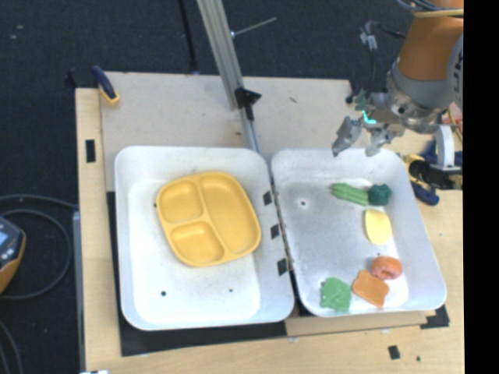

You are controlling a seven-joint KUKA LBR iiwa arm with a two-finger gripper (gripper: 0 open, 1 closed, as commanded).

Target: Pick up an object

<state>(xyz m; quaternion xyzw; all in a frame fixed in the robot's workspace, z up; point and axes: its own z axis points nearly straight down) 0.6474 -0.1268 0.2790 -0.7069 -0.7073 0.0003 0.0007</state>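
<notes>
— Left bin [132, 209], contents?

— One item: a yellow plate [208, 218] with three compartments, lying flat and turned at a slant, in the upper middle of the bin. Nothing sits in any of its compartments. A few dark specks mark the bin floor below it.

— Right bin [312, 232]?

— Five small items, all along its right-hand side. At the top, a green vegetable [359, 194], long, lying on its side, with a darker green end pointing right. Just below it, a pale yellow piece [377, 227], oval. Lower down, a reddish-orange round piece [386, 267], touching or nearly touching an orange block [370, 288]. Just beside the block, on its left, a flat green piece [336, 294] near the bin's bottom edge. The left half of this bin is bare white floor.

— The arm?

— Grey, with the orange band, reaching in from the right. The gripper [357, 142] hangs above the top rim of the right bin, apart from everything in it. Its fingers [343, 141] are spread with a clear gap, and nothing is between them. The nearest item is the green vegetable, a little below.

— Anything else on the bench [171, 107]?

— A metal pole [226, 57] stands slanting behind the bins, near where they meet. A small blue and yellow clamp [104, 84] sits at the bench's far left corner.
</notes>
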